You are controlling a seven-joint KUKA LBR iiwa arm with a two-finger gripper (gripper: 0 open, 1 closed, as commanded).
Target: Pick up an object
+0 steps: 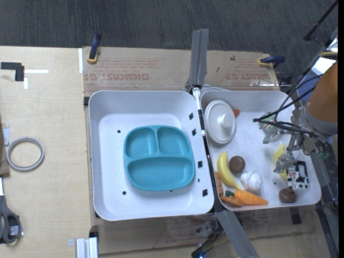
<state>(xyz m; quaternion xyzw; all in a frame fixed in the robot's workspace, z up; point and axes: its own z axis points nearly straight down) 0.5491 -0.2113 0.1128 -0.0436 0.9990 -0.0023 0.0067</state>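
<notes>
Two white bins side by side on the bench (pixel 48 198): left bin (pixel 102 198) carrying one blue divided plate (pixel 159 158), right bin (pixel 252 104) carrying the loose things. Arm reaching in from the right, pincer (pixel 286 163) low over the right bin's far side, just beside a small yellow piece (pixel 278 153). Cannot tell whether spread or pressed together; nothing clearly seen pinched.

Likely step: closing in on something to lift. Nearest candidates: the yellow piece beside the tip and the brown ball (pixel 287 195) near the bin's front corner. Best done by centring squarely over one thing, dropping straight down, keeping clear of the bin wall, then squeezing and lifting slowly. Risk, as a judgement: a glancing touch nudging the small piece aside.

Count in the right bin: one white lidded bowl (pixel 220 121), one banana (pixel 226 170), one brown round fruit (pixel 236 163), one white garlic-like bulb (pixel 251 180), one carrot (pixel 248 198), one brown ball, one yellow piece. On the bench at left: one grey ring (pixel 24 153).
</notes>
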